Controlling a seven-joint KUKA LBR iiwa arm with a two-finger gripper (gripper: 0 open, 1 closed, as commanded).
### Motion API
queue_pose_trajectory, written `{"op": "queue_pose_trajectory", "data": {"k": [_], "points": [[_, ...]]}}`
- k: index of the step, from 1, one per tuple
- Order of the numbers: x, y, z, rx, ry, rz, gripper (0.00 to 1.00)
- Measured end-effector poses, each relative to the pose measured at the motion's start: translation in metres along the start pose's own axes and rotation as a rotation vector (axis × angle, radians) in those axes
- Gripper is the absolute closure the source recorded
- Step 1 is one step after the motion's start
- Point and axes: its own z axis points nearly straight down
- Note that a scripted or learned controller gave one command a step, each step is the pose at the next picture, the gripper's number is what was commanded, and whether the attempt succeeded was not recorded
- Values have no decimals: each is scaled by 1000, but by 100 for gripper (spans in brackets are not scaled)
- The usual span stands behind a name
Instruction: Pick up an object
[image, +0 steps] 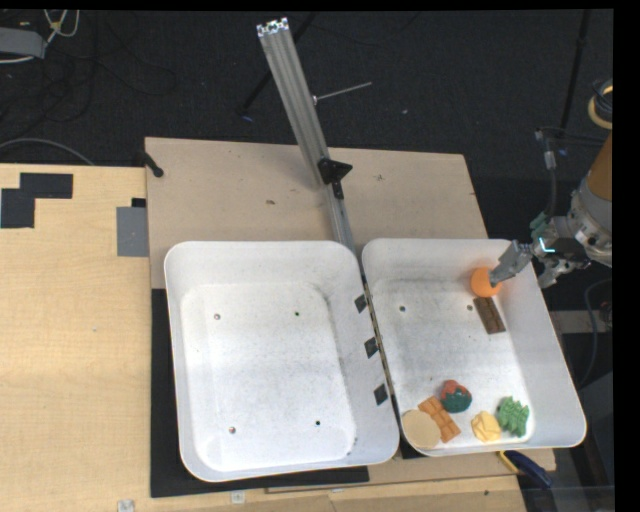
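Orange ball (484, 282) by right bin's (560, 360) far edge; jaws' state unclear.

The gripper (522, 262) hangs over the right bin's (430, 270) far right edge, an orange ball (484, 283) touching one fingertip; small toys cluster along its near edge.
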Motion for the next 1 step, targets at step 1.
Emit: {"op": "queue_pose_trajectory", "data": {"k": [1], "points": [[0,1,-3,-4,-2,-3,0]]}}
